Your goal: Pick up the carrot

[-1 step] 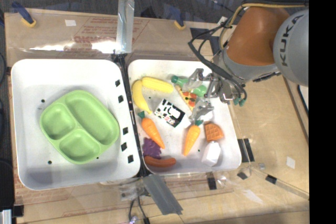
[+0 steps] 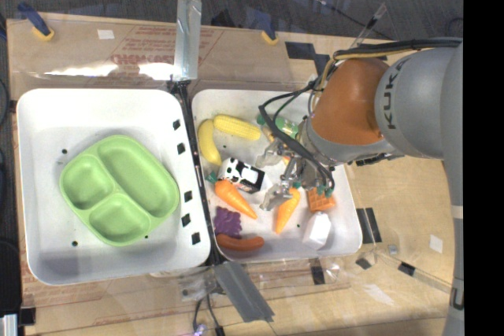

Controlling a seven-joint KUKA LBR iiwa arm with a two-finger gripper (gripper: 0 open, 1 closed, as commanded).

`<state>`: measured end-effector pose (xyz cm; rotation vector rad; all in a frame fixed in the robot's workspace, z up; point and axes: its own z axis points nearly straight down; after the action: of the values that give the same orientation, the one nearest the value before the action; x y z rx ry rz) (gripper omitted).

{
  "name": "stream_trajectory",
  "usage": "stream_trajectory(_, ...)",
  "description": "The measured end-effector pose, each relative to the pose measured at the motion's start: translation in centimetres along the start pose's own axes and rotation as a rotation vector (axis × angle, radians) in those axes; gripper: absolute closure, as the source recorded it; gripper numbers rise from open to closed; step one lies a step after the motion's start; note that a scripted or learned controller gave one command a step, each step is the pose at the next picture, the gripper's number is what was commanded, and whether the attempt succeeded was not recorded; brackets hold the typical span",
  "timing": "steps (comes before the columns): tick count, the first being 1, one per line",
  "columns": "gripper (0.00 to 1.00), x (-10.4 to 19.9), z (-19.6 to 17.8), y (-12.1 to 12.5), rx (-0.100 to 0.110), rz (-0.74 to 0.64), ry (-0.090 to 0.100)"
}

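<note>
Your pincer (image 2: 285,186) hovers right over a carrot (image 2: 287,210) lying in the right bin (image 2: 346,240); its spread I cannot tell; nothing lifted yet.

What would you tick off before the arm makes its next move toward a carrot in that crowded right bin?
1. Carrot in sight: ok. One carrot lies under the gripper; a second carrot lies left of it.
2. Gripper over the target: ok, roughly above its upper end.
3. Carrot between the fingers: cannot tell.
4. Room around it: not ok. An orange block, a white block and a black and white toy crowd it.
5. Right bin wall clearance: ok.
6. Green plate: ok, apart in the left bin.
</note>
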<state>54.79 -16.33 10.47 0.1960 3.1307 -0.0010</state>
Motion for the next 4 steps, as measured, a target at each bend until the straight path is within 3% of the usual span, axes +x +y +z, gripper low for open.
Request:
stream_trajectory(1,0.0,5.4,1.3,-1.2,-0.001,-0.056,0.006)
stream_trajectory(2,1.0,5.2,0.3,-1.0,-0.001,-0.065,0.004)
stream_trajectory(3,1.0,7.3,-8.5,2.6,0.0,-0.32,0.0)
stream_trajectory(4,1.0,4.2,-12.8,2.8,0.0,-0.602,0.001)
